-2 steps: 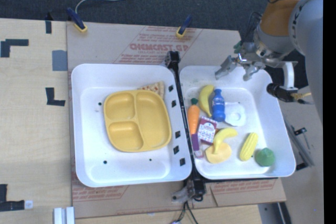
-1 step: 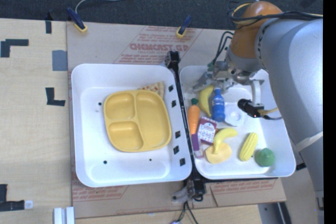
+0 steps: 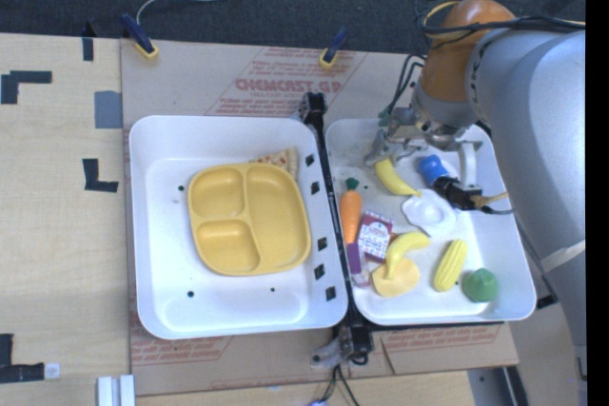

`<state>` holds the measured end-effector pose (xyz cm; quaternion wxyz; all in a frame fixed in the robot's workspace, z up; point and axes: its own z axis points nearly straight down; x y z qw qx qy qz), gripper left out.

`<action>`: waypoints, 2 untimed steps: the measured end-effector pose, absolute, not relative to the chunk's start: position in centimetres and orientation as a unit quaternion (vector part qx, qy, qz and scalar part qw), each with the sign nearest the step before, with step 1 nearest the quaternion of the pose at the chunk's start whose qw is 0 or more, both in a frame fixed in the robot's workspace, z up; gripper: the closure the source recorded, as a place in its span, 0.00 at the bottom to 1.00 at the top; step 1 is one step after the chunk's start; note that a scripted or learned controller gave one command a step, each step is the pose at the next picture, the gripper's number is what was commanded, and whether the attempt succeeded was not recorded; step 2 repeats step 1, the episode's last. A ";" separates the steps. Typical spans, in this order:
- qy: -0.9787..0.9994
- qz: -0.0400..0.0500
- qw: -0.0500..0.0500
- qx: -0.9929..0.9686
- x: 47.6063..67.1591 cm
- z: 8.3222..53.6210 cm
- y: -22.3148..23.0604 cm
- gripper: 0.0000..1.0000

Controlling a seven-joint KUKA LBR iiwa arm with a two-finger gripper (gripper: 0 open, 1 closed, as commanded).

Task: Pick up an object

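Observation:
My gripper (image 3: 392,145) hangs low over the back left part of the right bin (image 3: 447,314), under the orange wrist band (image 3: 457,52). Just in front of it lies a small yellow banana (image 3: 395,178), and a blue object (image 3: 433,168) lies to the banana's right. The banana and the blue object both rest on the bin floor. I see nothing held in the gripper. Farther forward lie a white piece (image 3: 426,211), a carrot (image 3: 350,214), a pink packet (image 3: 374,236), a yellow fruit (image 3: 400,269), a corn cob (image 3: 449,264) and a green ball (image 3: 479,285).
The left bin (image 3: 162,204) holds a yellow divided plate (image 3: 250,217) with a tan item (image 3: 283,157) behind it. A black divider (image 3: 324,195) runs between the bins. The grey arm (image 3: 542,138) covers the right bin's right side. A cable (image 3: 471,197) trails by the blue object.

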<state>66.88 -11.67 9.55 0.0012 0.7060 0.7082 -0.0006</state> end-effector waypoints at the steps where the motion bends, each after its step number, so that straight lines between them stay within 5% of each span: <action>1: 0.708 0.000 0.000 0.706 61.3 21.6 -5.0 1.00; 2: 0.708 0.000 0.000 0.706 61.3 21.6 -5.0 1.00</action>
